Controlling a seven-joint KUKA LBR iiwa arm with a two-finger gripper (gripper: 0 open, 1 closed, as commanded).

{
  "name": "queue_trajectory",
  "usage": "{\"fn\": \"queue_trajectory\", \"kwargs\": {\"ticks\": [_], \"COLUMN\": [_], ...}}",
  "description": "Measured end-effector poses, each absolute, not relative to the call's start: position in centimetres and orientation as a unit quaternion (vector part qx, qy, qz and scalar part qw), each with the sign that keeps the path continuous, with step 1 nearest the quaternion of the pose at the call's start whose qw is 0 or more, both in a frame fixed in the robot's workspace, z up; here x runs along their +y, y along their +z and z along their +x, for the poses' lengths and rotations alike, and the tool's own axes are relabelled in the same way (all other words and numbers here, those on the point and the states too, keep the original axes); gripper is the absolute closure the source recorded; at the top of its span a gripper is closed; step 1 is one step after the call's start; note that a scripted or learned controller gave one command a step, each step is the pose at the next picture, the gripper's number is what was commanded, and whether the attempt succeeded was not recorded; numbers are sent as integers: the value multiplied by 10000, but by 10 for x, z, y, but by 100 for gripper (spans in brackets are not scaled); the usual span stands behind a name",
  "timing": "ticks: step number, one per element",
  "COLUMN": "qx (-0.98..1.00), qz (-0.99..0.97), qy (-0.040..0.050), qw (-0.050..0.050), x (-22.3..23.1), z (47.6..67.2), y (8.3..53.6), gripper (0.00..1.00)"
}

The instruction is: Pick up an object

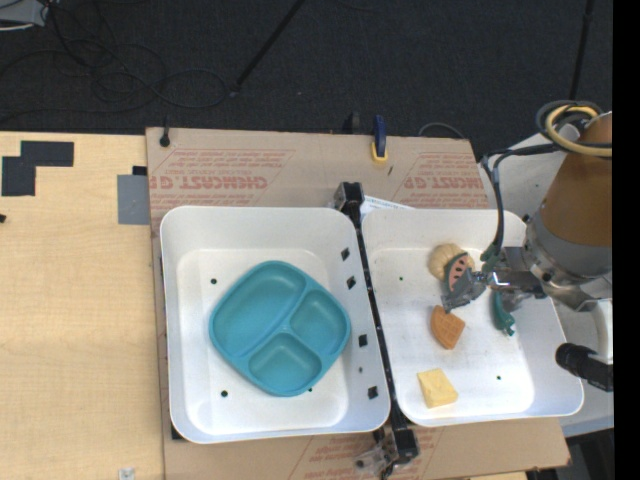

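We see two white bins side by side on a cardboard-covered bench. The left bin holds a teal divided plate, lying flat and a bit rotated, roughly centred. The right bin holds the small stuff: an orange wedge-shaped piece near the middle, a pale yellow block lower down toward the near wall, and a tan round piece further up with something red-striped against it, too small for us to name.

The arm comes in from the right, its orange band above the grey wrist. The gripper sits low over the right bin, between the tan round piece and the orange wedge. One finger points left, just above the orange wedge and near the tan piece; a teal-tipped finger angles down to the right. They look spread apart, and we see nothing held between them. Whether the left finger touches the tan piece or the striped bit we cannot tell.

All three small items lie on the bin floor. A blue clamp sits on the far edge of the cardboard.
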State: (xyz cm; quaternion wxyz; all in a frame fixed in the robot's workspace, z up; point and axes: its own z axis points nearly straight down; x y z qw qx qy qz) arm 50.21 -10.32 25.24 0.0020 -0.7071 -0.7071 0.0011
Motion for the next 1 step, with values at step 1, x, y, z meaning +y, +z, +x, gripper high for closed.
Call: {"fn": "queue_trajectory", "kwargs": {"ticks": [1], "qx": [-7055], "qz": [-7087], "qy": [44], "qw": [58], "x": [-149], "z": [483], "y": [134], "gripper": [0]}}
